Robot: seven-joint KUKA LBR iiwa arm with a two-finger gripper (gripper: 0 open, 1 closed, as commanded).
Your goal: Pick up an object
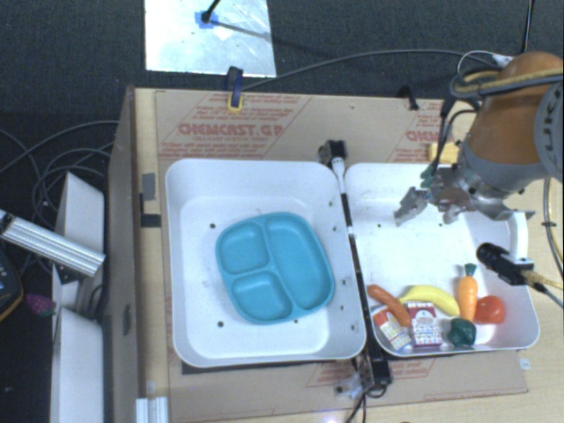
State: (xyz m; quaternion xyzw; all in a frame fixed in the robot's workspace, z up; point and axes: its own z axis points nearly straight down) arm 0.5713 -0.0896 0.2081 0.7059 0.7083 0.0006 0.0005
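End effector point(429, 203) hanging over the bare upper floor of the right bin point(388, 236), fingers spread apart and pinching nothing. Grey arm point(511, 122) reaching in from the right, orange band above the wrist, wrist tipped so the fingers point down and leftward. Candidate objects all bunched below the end effector, against the near wall of that same bin: a banana point(432, 296) in the middle of the heap, a loose carrot point(389, 303) lying slantwise to its left, a second carrot point(467, 291) standing more upright to its right, a red tomato-like piece point(490, 308) just beside that, a dark green piece point(461, 331) and a small printed box point(426, 328) nearest the wall. Probably slid there because of the bin's slope or pushed together by handling; tight packing likely to make a clean pinch awkward, with neighbours touching on most sides. Far to the left of the end effector, in the other bin point(194, 236), a blue divided tray point(275, 266) lying flat, too broad for an easy grasp. No object lifted yet; descent toward the heap still needed, judging by the gap.
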